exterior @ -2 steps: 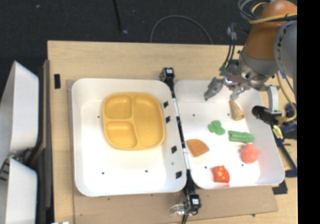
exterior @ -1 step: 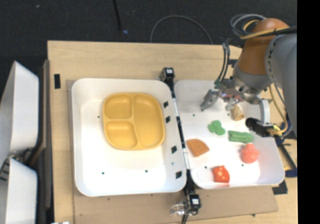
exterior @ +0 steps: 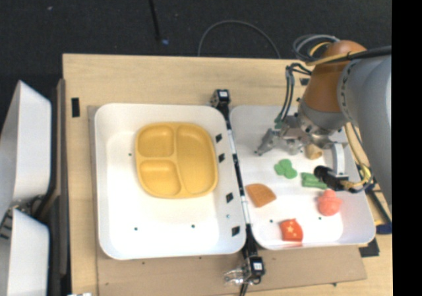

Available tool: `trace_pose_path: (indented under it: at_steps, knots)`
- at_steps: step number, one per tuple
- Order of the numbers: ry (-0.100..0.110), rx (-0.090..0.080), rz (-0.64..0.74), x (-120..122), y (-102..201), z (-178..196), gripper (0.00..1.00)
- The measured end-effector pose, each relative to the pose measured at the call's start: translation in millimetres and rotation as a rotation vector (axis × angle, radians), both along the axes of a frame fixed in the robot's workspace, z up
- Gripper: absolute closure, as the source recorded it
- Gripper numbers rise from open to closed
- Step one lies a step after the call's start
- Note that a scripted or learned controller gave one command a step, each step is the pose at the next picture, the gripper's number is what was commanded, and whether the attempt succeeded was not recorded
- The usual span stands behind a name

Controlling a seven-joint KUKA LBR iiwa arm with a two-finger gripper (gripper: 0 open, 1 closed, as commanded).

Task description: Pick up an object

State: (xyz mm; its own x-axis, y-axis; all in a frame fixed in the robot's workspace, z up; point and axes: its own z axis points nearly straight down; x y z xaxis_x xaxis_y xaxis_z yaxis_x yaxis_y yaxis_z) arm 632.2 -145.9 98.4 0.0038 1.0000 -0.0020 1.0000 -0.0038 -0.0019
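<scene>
Two white bins: left bin [exterior: 112, 222], right bin [exterior: 356, 229]. One yellow divided plate [exterior: 177, 159]. Five small items: green piece [exterior: 285, 169], green block [exterior: 312, 180], orange wedge [exterior: 260, 194], pink ball [exterior: 330, 203], red piece [exterior: 291, 229].

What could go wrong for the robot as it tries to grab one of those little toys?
The gripper sits above the green piece in the right bin, not on it, so it could close on air. The green block lies close beside that piece, so the fingers might nudge one while reaching for the other. The cables hanging by the wrist might brush the toys.
</scene>
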Motion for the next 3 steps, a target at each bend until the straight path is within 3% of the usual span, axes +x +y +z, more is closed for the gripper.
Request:
trace_pose_path:
  at_steps: [1,3]
  knots:
    - [-0.008,-0.001,-0.001,2.0,-0.9,14.8,1.00]
    - [-0.008,0.000,0.000,4.5,-15.6,107.1,1.00]
